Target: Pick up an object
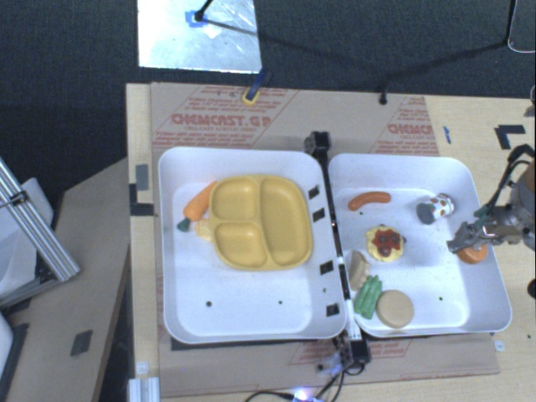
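My gripper (466, 241) hangs low over the right rim of the right bin (469, 174). A small orange piece (475, 255) lies just under and beside it, partly hidden by it, and I cannot tell whether they touch. Also in this bin are a red sausage (369, 198), a grey and white toy (435, 208), a small yellow pizza with red topping (385, 243), a beige piece (358, 268), a green vegetable (367, 296) and a round tan biscuit (394, 308).
The left bin (180, 291) holds a yellow divided plate (255, 222) with an orange carrot (199, 201) at its left edge. A black hinge strip (332, 233) runs between the bins. Cardboard lies under both bins.
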Robot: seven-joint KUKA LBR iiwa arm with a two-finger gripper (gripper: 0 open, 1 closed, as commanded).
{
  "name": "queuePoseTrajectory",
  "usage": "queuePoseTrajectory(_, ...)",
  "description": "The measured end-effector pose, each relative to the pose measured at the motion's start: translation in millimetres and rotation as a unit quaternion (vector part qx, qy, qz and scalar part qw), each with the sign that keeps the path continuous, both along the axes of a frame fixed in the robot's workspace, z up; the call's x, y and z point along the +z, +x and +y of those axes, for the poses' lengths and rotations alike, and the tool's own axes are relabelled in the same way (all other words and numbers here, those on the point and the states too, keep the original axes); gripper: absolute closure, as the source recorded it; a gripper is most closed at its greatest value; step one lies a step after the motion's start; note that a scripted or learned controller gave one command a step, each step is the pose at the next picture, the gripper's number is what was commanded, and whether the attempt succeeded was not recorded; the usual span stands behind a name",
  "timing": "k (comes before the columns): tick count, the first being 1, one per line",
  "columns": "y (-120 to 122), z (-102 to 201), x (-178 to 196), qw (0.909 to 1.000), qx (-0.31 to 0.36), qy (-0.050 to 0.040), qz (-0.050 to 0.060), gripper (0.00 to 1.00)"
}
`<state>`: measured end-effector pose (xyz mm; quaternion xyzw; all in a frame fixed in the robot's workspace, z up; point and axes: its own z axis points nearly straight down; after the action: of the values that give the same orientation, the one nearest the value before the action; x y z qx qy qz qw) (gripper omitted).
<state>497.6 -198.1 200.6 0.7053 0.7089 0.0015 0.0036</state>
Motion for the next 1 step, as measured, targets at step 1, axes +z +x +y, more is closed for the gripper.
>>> queuePoseTrajectory(1,1.6,-0.4,25.5,1.0,-0.001,0.0001,0.001,1.0)
